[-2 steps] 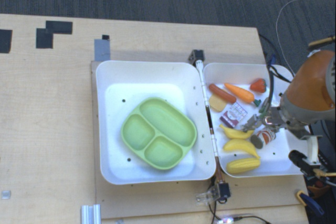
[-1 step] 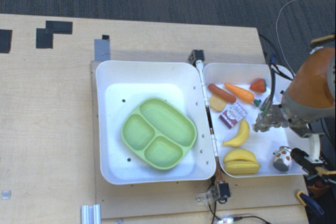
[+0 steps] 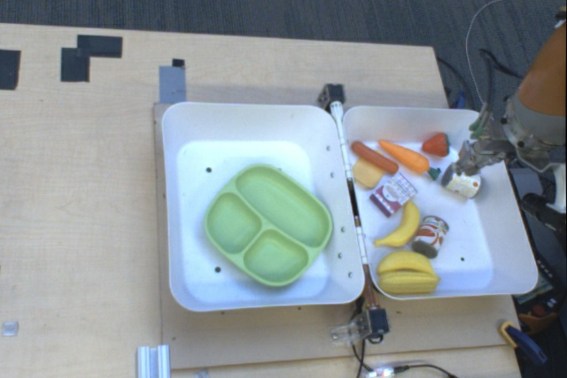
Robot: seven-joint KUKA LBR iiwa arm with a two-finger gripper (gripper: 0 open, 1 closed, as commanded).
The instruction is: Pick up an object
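My gripper (image 3: 464, 165) hangs low over the right bin (image 3: 496, 274), near its far right side. Directly below and touching its tip lies a small white object (image 3: 463, 184). A red fruit (image 3: 435, 143) sits just left of the gripper, and an orange carrot (image 3: 404, 155) and a red-brown sausage (image 3: 374, 158) lie further left. A purple packet (image 3: 393, 192), a banana (image 3: 401, 227), a small can (image 3: 430, 235) and a yellow fruit (image 3: 407, 272) lie toward the front of this bin.
The left bin (image 3: 182, 190) holds a green divided plate (image 3: 268, 224). A pale yellow piece (image 3: 365, 175) lies against the divider between the bins. The arm comes in from the right above the right bin's rim.
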